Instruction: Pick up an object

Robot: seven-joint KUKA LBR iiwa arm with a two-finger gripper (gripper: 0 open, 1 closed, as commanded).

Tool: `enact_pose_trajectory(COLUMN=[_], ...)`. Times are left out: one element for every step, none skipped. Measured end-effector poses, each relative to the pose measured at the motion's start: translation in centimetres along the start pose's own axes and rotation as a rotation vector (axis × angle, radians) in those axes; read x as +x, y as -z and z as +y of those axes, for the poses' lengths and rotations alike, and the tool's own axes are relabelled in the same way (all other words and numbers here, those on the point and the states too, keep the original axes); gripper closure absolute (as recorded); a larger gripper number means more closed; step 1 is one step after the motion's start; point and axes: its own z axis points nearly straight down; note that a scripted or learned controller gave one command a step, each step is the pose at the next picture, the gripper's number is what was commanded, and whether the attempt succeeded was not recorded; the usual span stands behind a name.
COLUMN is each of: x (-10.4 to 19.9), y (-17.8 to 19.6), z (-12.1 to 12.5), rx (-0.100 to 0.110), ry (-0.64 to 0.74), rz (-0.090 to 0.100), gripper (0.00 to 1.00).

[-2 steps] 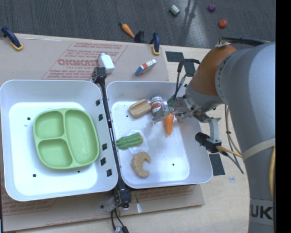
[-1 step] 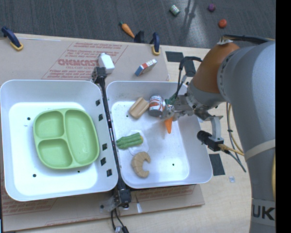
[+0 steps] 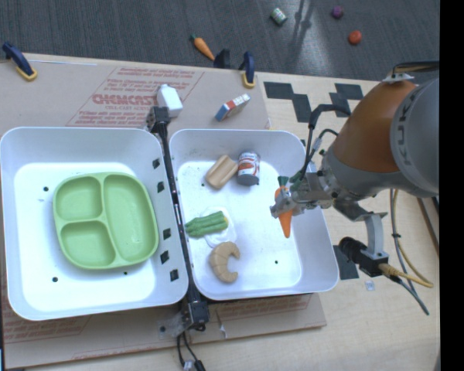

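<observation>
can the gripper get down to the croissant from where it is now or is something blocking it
Probably yes. The croissant lies apart from the green pickle-like toy near the right bin's front, nothing on top of it. The gripper is over the same bin, but an orange carrot hangs at it, which may need releasing first.

The pincer (image 3: 288,201) hides the carrot's (image 3: 285,222) top; its grip is unclear.

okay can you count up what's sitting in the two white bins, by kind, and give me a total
Green divided plate, left bin: 1
Bread roll, right bin: 1
Small can: 1
Green pickle-like vegetable: 1
Croissant: 1
Carrot, at the gripper, right side of the right bin: 1
Total: 6
</observation>
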Motion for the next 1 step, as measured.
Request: enact_pose_trajectory(x=[0.04], y=[0.97], z=[0.07], rx=[0.001], ry=[0.004], rz=[0.001], gripper=[1.00])
